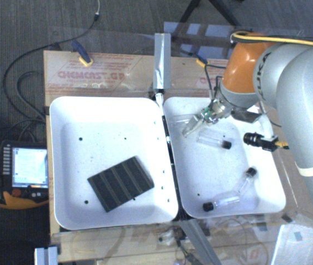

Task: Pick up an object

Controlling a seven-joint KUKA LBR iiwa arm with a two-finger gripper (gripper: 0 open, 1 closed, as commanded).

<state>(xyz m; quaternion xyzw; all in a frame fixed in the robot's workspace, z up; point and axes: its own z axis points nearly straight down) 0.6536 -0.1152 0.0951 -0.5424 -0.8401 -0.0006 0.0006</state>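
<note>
Pincer [196, 125] sits low in right bin [266, 203], upper-left area, near clear vial [213, 142]; can't tell its opening or any hold. Ridged black block [121, 183] in left bin [68, 115].

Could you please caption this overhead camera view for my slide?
Gripper poised over right bin of clear vials; dark ribbed block in left bin.

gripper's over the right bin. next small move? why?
Probably a short move toward the near side of the bin, then descend on the closest clear tube with a black cap. The gripper sits over the far part of the right bin, with nothing visibly between its fingers, and that tube lies just below it in the view, apart from the two other capped tubes nearer the front.
</note>
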